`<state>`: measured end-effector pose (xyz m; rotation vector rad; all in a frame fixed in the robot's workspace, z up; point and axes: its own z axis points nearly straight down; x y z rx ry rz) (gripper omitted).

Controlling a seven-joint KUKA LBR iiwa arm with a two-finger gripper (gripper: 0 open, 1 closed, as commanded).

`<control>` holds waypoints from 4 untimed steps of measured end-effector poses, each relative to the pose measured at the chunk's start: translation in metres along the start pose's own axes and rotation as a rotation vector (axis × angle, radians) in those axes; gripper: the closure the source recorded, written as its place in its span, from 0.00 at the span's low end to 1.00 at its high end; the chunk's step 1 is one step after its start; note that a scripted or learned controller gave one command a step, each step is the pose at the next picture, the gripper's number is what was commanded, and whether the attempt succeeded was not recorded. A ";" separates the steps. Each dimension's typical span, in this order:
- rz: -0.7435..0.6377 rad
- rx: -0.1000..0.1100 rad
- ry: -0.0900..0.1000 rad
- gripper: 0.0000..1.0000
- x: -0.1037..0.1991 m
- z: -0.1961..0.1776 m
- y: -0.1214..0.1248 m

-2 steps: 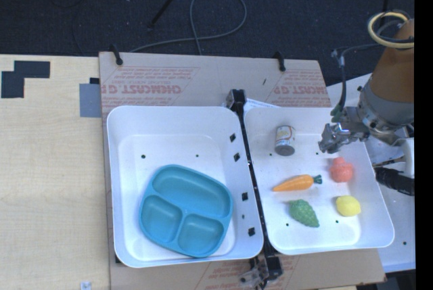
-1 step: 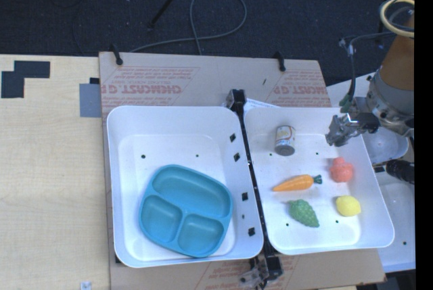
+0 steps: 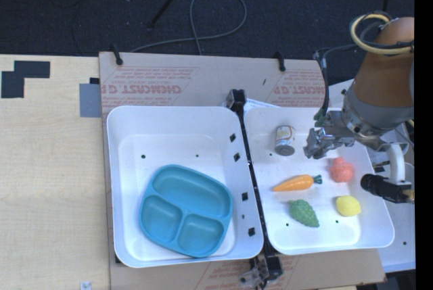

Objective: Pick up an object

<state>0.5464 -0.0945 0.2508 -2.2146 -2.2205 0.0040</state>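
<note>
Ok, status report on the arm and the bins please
Gripper over the right bin, nothing seen held. Can, carrot, pink toy lie close by. Blue tray in the left bin, clear of it.

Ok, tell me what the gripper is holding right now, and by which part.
Nothing that can be seen. The gripper hangs over the right bin, between the small can and the pink object, with no object in its grasp.
</note>
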 end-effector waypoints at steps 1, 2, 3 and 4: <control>0.000 -0.001 0.000 1.00 0.047 -0.004 -0.014; 0.000 0.000 -0.001 1.00 0.094 -0.002 -0.036; -0.001 0.002 -0.001 1.00 0.145 0.012 -0.038; -0.002 0.001 -0.001 1.00 0.189 0.010 -0.056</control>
